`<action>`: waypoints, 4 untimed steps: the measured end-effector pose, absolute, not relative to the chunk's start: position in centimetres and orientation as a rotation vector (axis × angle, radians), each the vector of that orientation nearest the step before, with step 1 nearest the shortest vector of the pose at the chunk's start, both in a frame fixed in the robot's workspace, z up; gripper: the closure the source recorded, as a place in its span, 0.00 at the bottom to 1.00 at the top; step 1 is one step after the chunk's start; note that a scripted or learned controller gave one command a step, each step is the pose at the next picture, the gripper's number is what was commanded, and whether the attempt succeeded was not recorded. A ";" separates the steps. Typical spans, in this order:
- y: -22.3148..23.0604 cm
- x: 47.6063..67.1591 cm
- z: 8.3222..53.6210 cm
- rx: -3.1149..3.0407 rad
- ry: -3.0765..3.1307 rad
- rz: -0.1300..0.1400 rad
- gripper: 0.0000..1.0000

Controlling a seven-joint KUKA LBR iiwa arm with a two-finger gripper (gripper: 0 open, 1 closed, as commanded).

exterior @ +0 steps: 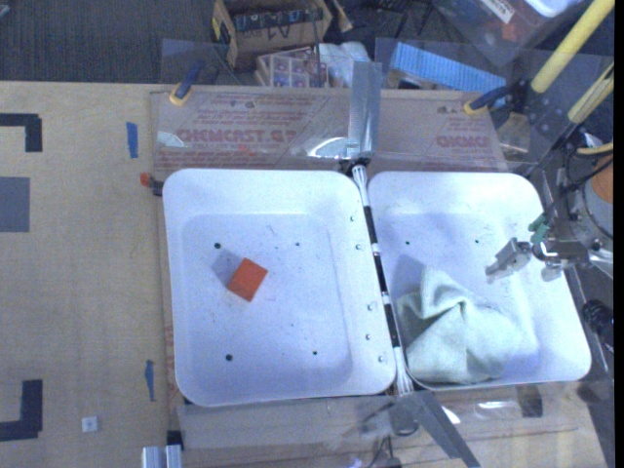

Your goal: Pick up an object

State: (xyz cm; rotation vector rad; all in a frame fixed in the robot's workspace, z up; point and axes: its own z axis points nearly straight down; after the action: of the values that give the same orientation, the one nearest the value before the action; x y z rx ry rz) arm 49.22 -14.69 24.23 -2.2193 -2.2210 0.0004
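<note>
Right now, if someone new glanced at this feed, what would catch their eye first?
Probably the orange block, the one bright thing, lying alone on the floor of the left bin. Next, the crumpled pale cloth heaped in the near part of the right bin. Then the gripper reaching in from the right, above that bin's far right side, beyond the cloth.

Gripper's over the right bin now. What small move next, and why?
Probably ease the gripper down and toward the cloth. It hangs at the right bin's right side with nothing between its fingers, and the crumpled cloth lies just below-left in that bin. The orange block sits across the divider in the left bin, a longer reach.
</note>
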 end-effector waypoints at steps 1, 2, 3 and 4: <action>-9.9 54.4 15.1 -2.240 -2.201 0.001 0.00; -10.1 53.5 9.1 -2.155 -2.300 -0.015 0.00; -10.0 53.7 10.2 -2.159 -2.302 -0.022 1.00; -3.0 59.3 18.5 -2.352 -2.084 0.001 1.00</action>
State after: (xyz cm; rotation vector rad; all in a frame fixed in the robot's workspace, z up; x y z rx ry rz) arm 59.35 -3.05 18.46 -2.3516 -2.0844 0.0007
